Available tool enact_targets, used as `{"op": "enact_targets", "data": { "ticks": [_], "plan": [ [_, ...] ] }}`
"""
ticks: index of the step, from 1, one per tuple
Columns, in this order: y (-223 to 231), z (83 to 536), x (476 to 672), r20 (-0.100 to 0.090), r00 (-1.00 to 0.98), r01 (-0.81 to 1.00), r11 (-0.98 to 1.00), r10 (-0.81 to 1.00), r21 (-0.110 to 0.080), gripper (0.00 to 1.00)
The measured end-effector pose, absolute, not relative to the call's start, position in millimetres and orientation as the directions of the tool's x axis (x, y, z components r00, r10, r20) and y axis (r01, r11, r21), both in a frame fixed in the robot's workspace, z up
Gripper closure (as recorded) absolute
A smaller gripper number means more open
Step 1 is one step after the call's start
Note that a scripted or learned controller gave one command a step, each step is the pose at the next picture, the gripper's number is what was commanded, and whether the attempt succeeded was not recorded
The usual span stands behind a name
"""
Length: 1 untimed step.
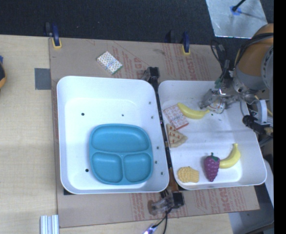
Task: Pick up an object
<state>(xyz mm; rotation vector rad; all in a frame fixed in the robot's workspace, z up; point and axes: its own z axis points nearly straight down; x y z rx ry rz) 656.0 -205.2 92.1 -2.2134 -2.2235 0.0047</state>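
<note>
The hand (215,103), its grip state not discernible, is seen low at the right tip of a yellow banana (192,112), where an end-on contact is judged likely to skid the curved fruit away ungrasped.

Right bin (250,130) middle open; bananas (191,112), grapes (211,167) ring it.

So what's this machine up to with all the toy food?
A robot arm reaches in from the right, and its gripper is low in the right bin, right at the end of a yellow banana. Nothing looks lifted yet. A second banana, purple grapes and a few other toy foods lie in that bin, while the left bin holds a blue divided tray.
</note>
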Motion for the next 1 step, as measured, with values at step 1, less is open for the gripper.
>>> {"op": "enact_targets", "data": {
  "ticks": [1],
  "plan": [
    [-189.2,92.1,656.1,0.001,-0.005,1.000,0.005,1.000,-0.005,0.00]
  ]
}}
